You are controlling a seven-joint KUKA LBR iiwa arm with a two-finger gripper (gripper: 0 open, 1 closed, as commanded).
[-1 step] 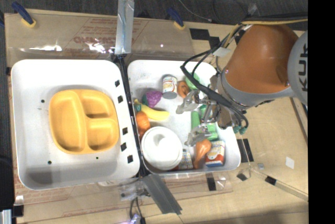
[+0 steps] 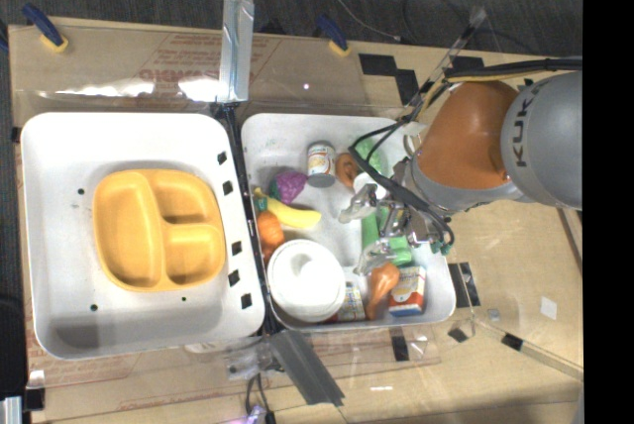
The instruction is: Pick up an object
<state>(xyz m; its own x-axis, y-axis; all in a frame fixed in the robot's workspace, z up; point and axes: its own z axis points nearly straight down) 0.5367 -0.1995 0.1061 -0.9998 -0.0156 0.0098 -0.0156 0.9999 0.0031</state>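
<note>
While the arm (image 2: pixel 515 140) reaches in from the right over the right bin (image 2: pixel 297 130), its gripper (image 2: pixel 371 224) hangs low above the bin's middle, amid cables and metal fittings. Whether the gripper is open or closed cannot be told from this angle, and nothing can be seen between its parts. The right bin holds a crowd of items. A small can (image 2: pixel 320 161) stands near the back wall, with a purple piece (image 2: pixel 289 184) just to its left and a brown item (image 2: pixel 346 168) just to its right. A banana (image 2: pixel 289 213) lies across the left part of the bin, touching an orange fruit (image 2: pixel 269 229) beside the dividing wall. A white bowl (image 2: pixel 305 278) sits in the front left corner, upside down or stacked; which cannot be told. A green item (image 2: pixel 371 230) lies under the gripper, partly hidden by it. Near the front right, a carrot (image 2: pixel 381 285) leans against a small carton (image 2: pixel 409 293). The left bin (image 2: pixel 50 214) bears a yellow divided tray (image 2: pixel 158 226), lying flat near its middle. Both bins rest on a cardboard-covered bench (image 2: pixel 515 273), with blue clamps (image 2: pixel 45 26) at the back edge.
</note>
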